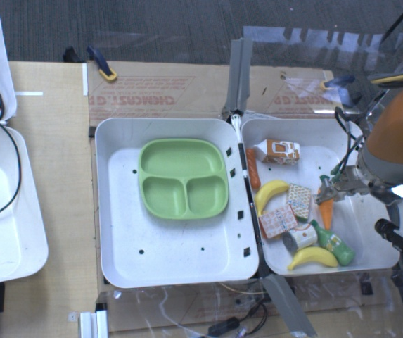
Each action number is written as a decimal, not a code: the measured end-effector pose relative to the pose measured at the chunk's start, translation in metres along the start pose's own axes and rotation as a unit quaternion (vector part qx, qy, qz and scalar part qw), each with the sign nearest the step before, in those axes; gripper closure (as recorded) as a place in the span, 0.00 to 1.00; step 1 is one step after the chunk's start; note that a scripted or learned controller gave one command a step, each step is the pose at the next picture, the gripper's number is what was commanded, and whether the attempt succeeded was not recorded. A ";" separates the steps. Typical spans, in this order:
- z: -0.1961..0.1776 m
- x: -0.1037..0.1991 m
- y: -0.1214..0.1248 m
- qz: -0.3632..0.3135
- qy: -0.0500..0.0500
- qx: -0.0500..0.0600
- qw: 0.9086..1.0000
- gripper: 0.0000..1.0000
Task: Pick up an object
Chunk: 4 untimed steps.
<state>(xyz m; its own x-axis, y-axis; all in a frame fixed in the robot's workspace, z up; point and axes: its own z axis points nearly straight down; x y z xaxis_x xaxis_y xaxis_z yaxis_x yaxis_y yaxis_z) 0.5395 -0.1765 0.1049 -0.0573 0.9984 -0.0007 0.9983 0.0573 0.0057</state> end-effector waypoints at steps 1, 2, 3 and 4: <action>-0.001 -0.039 -0.031 0.014 0.000 0.004 1.000 1.00; -0.128 0.039 -0.059 0.118 -0.001 0.004 0.993 1.00; -0.142 0.030 -0.027 0.167 -0.001 0.005 0.986 1.00; -0.112 0.001 -0.040 0.051 0.000 0.005 0.999 1.00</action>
